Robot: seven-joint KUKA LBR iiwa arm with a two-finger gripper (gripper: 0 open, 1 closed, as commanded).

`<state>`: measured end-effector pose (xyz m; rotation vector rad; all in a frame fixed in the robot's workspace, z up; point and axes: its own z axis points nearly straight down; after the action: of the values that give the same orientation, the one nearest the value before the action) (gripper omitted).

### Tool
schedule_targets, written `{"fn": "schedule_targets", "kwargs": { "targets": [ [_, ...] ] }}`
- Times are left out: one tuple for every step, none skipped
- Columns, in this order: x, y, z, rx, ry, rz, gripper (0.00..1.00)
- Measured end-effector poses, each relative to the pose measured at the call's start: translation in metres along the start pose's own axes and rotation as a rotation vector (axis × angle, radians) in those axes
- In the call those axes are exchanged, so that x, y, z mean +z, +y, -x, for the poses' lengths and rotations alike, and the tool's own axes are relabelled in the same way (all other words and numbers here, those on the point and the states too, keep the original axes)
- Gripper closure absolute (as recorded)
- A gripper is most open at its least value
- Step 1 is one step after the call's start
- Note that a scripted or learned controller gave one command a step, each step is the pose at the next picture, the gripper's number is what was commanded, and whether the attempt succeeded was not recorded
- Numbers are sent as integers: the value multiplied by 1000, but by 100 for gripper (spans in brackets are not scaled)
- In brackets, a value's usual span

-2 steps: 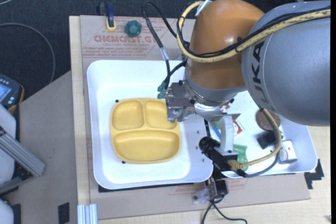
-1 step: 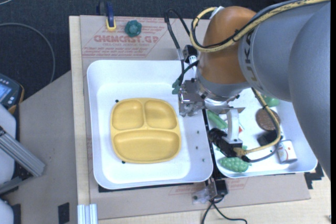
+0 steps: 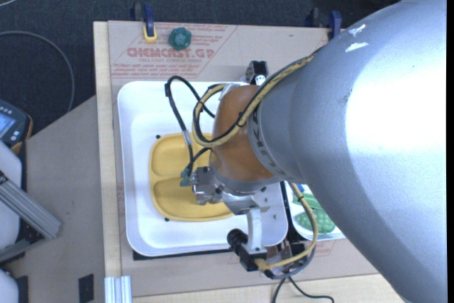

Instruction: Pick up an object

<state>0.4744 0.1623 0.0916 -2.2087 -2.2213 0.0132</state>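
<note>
The arm (image 3: 355,117) reaches low over the left bin (image 3: 131,152), its orange band (image 3: 234,135) and wrist covering much of the bin's right half; the gripper (image 3: 202,189) sits down among the wrist hardware at the right edge of a yellow dish (image 3: 167,174), and I cannot tell how it stands or whether anything is in its grasp, since the wrist hides that part; the dish lies flat on the bin floor, toward the near left, partly under the wrist; in the right bin (image 3: 301,227) a green object (image 3: 318,216) peeks out beneath the arm, too covered to name

As a judgement, the pick is at the reach or grasp stage: the tool is down at the dish, but nothing shows as lifted, so the grasp itself and the raise are left to confirm

Writing: the board (image 3: 177,57) behind the bins carries red print reading roughly "CHEMCAST GP", with smaller lines below too fine to read; a small green knob-like thing (image 3: 180,37) sits on it beside a yellow clamp (image 3: 149,28)
</note>
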Motion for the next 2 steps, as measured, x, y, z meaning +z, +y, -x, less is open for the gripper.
{"fn": "schedule_targets", "kwargs": {
  "targets": [
    [-6, 4, 4, 7, 0, 11, 0],
    [-23, 8, -65, 1, 0, 15, 0]
  ]
}}
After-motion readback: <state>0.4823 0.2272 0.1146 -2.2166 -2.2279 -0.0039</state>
